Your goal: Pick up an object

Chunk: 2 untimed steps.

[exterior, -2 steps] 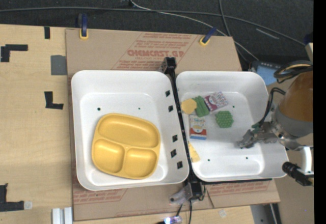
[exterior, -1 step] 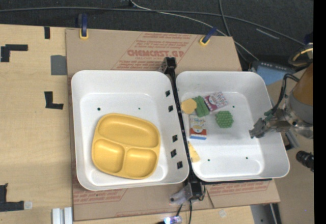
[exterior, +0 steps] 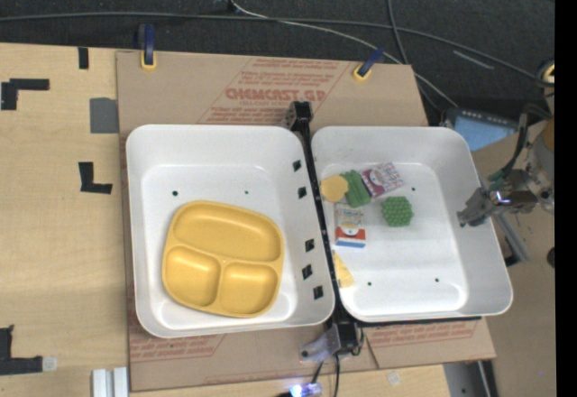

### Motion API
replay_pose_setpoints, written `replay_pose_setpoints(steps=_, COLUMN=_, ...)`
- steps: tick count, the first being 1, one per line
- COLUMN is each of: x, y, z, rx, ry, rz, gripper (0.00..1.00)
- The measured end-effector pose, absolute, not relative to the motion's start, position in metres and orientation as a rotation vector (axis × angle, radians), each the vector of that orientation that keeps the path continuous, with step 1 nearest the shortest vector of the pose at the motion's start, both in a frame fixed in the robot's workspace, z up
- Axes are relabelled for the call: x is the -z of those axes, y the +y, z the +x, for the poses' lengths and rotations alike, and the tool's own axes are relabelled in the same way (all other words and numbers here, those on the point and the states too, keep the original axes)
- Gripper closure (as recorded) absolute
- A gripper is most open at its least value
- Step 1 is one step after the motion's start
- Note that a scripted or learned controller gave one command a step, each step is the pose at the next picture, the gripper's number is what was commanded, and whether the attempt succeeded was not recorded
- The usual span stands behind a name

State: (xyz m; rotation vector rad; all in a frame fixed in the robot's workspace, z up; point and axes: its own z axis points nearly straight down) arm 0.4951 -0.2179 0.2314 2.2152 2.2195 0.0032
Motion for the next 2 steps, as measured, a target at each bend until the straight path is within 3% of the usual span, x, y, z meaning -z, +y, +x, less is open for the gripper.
replay_pose_setpoints(steps=1, x=-0.276, y=-0.213, z=0.501, rx=-0.002, ry=2.221, rz=2.217, gripper=1.0)
replay_pose_setpoints(steps=2, x=-0.275, y=-0.172, z=0.516, rx=0.001, ry=2.225, rz=2.217, gripper=1.0)
